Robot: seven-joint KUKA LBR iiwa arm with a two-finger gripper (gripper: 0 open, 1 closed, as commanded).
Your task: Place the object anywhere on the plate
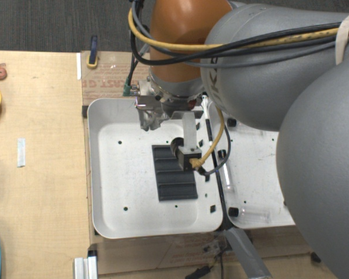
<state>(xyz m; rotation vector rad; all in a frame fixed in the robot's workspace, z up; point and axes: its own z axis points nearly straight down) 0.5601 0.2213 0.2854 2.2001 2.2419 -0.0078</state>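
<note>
A black ribbed slab [175,182], likely the object, lies flat in the middle of the left bin [104,156]. The hand [152,118] hangs by the bin's far wall, seemingly poised for a pick. I cannot tell how open it is.

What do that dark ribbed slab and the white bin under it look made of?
Slab: probably matte dark plastic or rubber, given its moulded ridges and dull surface. Bin: likely smooth white plastic, given its rounded moulded corners.
</note>
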